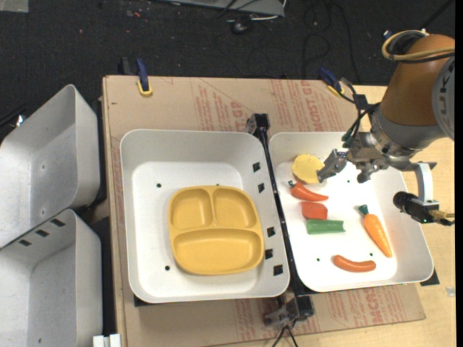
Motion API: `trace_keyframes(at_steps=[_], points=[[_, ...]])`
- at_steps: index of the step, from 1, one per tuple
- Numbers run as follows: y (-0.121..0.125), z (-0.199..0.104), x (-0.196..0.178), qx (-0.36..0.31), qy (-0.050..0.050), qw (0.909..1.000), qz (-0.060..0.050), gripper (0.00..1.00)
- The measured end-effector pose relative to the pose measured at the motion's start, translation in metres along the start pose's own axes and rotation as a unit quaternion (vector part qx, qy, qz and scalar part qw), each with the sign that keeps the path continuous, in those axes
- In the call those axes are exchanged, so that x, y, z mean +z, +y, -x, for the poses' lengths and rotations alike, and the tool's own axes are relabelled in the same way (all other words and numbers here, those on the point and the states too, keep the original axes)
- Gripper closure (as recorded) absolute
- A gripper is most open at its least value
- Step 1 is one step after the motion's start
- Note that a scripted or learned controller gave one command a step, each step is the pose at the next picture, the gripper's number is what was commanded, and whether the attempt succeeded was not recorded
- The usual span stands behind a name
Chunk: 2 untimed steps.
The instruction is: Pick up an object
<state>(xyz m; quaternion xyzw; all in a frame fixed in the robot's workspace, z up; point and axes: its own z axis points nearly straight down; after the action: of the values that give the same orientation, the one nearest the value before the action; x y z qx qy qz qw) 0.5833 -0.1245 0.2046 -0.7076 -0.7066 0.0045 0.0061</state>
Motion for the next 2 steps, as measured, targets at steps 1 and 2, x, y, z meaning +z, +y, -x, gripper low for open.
trace_keyframes(at_steps=[1,2], points=[[0.003,0.0,-0.008,-0.001,-0.001,1.0,0.007,0.0],[0.004,0.002,0.055,0.0,-0.001,1.0,0.006,0.0]])
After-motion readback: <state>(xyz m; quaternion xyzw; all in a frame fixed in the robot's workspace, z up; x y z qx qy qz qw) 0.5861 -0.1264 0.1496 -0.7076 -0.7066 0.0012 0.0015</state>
